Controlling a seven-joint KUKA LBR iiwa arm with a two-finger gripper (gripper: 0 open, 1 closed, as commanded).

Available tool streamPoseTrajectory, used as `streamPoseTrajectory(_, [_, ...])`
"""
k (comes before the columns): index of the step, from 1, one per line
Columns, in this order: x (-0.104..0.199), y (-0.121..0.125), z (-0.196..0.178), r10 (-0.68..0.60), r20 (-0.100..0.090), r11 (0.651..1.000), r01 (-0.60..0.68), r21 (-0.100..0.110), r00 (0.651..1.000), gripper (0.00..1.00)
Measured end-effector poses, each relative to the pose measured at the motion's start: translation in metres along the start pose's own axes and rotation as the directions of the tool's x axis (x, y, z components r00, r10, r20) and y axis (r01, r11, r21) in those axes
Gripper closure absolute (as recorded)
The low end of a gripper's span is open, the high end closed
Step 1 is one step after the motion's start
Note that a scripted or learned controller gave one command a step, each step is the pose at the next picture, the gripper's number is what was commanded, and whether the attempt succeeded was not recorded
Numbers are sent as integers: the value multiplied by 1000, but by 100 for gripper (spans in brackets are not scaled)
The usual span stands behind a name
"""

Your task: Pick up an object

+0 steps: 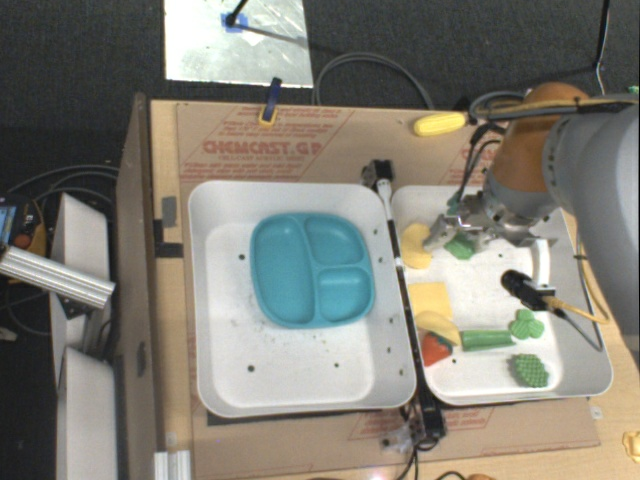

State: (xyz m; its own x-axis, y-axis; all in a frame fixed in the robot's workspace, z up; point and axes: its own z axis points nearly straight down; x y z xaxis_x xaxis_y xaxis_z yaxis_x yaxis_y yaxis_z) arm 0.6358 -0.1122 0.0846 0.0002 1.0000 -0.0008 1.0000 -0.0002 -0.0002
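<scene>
My gripper (456,234) is low over the back left part of the right bin (585,368). A small green piece (461,251) lies right under its tip, and a round yellow object (414,247) sits just to its left by the bin's wall. Further forward are a yellow block (432,297), a red and yellow piece (436,344), a green cylinder (486,339), a green broccoli-like toy (527,324) and a knobbly green object (530,370).
The left bin (225,368) holds a blue divided plate (311,269). A yellow object (439,123) lies on the cardboard behind the right bin. The arm covers the right bin's back right corner.
</scene>
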Motion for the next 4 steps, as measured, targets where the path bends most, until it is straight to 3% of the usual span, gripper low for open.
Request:
streamPoseTrajectory(1, [-43,-6,-1,2,2,1000,-2,-3,1000,0])
streamPoseTrajectory(2, [-40,-4,-13,-5,2,1000,5,-8,1000,100])
streamPoseTrajectory(3, [-57,-38,-105,1,2,1000,-1,-8,1000,100])
streamPoseTrajectory(4, [-55,-38,-100,-2,1,1000,2,-3,1000,0])
